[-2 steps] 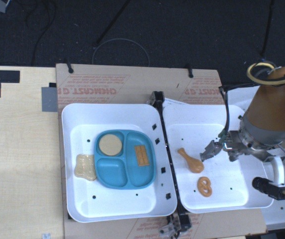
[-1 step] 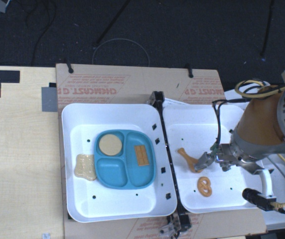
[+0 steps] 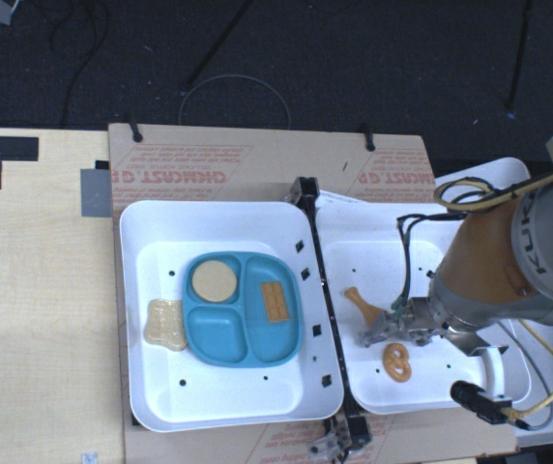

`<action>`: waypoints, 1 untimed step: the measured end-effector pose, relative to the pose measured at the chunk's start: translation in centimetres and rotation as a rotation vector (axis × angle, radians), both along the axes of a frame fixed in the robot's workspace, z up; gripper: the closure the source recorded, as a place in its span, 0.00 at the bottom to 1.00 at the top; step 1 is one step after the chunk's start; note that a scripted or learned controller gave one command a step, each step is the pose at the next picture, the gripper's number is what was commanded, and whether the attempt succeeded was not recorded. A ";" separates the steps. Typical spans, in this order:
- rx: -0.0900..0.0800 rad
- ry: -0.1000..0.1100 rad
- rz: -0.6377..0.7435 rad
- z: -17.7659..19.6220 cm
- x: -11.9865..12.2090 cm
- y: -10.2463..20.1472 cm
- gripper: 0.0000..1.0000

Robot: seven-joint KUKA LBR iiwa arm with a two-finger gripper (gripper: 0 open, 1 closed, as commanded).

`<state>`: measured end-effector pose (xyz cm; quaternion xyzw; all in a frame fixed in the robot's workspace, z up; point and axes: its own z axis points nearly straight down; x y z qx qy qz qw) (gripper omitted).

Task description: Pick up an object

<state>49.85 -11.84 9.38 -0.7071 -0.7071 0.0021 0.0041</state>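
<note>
Arm and end effector (image 3: 381,332) are seen lowered into the right bin (image 3: 373,259), where a pretzel (image 3: 397,362) lies just beside the tool on its near side and a brown spoon-like piece (image 3: 359,303) lies just beside it on the far side. Whether the tool is open or closed cannot be told, and nothing is seen gripped. In the left bin (image 3: 160,230), a blue tray (image 3: 243,341) is shown carrying a round cracker (image 3: 213,280) and an orange wafer (image 3: 276,302), with a pale biscuit (image 3: 165,324) touching the tray's left edge. A miss is judged likely: with two small, flat items crowded close to the tool, one could be nudged aside rather than caught, or pushed against the bin's wall. A shallow pinch on the pretzel's thin loops could also be lost on lifting.
</note>
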 end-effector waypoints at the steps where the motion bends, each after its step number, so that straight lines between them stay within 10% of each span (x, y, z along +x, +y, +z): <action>1: 0.000 -0.002 -0.007 1.3 0.1 -0.2 1.00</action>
